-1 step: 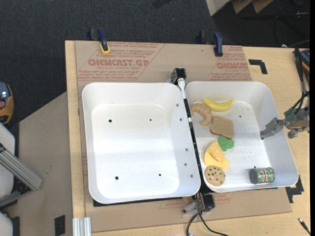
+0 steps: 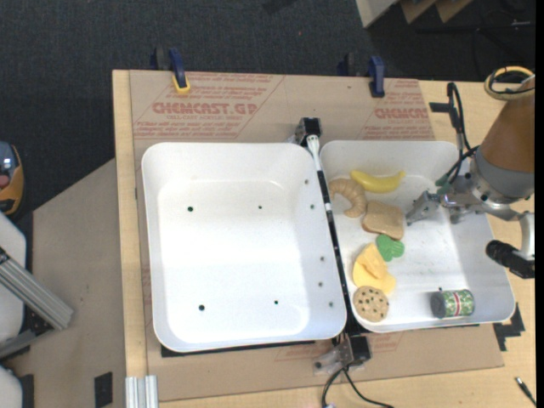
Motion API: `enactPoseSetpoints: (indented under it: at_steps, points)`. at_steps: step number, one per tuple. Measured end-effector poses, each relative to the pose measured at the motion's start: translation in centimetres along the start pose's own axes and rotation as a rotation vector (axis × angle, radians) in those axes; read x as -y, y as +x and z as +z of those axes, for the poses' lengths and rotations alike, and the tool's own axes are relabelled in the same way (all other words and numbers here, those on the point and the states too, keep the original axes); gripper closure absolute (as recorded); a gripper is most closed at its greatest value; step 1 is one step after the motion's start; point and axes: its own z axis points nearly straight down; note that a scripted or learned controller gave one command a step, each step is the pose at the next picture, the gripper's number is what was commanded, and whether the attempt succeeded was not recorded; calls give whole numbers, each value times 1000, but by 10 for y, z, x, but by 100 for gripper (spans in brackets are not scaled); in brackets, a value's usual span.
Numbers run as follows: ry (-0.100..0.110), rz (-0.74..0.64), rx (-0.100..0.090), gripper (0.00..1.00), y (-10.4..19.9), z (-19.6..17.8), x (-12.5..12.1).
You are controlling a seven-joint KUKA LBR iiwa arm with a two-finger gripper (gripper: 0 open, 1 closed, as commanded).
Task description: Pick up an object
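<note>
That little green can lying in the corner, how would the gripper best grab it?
Probably from straight above, closing across the middle of the can. It lies on its side, long axis running left to right in the camera view, so fingers on its two curved sides suit it. It sits close to the right bin's near wall, leaving less finger room there.

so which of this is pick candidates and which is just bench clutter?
Job:
banana
croissant
toast
green piece
cheese
cookie
can
pincer, beside the toast

Lying about:
left bin
blue clamps
cardboard sheet
</note>
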Motion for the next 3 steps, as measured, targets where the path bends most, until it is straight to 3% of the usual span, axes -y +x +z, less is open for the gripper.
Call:
enactPoseSetpoints:
  at_steps: [1, 2, 3]
  points:
    - [-2, -1, 0, 0, 69, 26, -37]
    - [-2, 3, -1, 0, 65, 24, -53]
    - [5, 3, 0, 0, 91, 27, -87]
